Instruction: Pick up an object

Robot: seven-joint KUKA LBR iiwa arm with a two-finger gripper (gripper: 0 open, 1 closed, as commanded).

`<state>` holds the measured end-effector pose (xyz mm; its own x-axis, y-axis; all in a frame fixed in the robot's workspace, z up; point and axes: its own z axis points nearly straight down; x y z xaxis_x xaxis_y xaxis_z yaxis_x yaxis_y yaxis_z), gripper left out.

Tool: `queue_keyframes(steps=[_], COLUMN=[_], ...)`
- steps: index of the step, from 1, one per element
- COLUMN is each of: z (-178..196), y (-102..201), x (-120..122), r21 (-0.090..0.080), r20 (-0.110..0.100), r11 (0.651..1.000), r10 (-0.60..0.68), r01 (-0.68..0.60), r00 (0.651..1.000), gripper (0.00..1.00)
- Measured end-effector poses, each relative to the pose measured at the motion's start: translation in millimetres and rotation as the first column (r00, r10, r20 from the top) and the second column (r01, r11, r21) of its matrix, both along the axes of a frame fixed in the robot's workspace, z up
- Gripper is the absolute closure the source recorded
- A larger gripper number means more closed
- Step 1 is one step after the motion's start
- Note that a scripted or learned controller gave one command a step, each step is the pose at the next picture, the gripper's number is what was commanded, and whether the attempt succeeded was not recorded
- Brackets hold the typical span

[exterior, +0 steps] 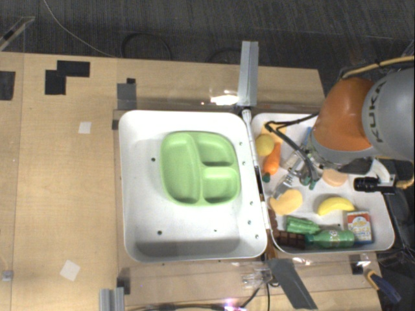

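The orange carrot [272, 160] lies in the right bin [386, 238], at its ten o'clock corner, beside a yellow fruit [264, 144]. The gripper [293, 173] hovers just at the carrot's four o'clock; whether its jaws are spread I cannot tell. Best to centre over the carrot, clear of the bin wall, then descend straight.

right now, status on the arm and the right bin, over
Gripper low in right bin, among the toy food. Nothing seen held. Carrot and yellow banana close by. Green divided tray in left bin.
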<state>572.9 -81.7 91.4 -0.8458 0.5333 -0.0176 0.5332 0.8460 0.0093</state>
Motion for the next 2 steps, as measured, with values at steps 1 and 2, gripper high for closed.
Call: queue_keyframes(steps=[1, 2], z=[13.4, 100.4], y=[0.8, -68.8], x=[3.3, 18.0], r21=[-0.001, -0.002], r20=[0.011, -0.004], r11=[1.0, 0.996], r10=[0.006, -0.087], r01=[-0.006, 0.087], r00=[1.0, 0.996], gripper=[1.0, 1.0])
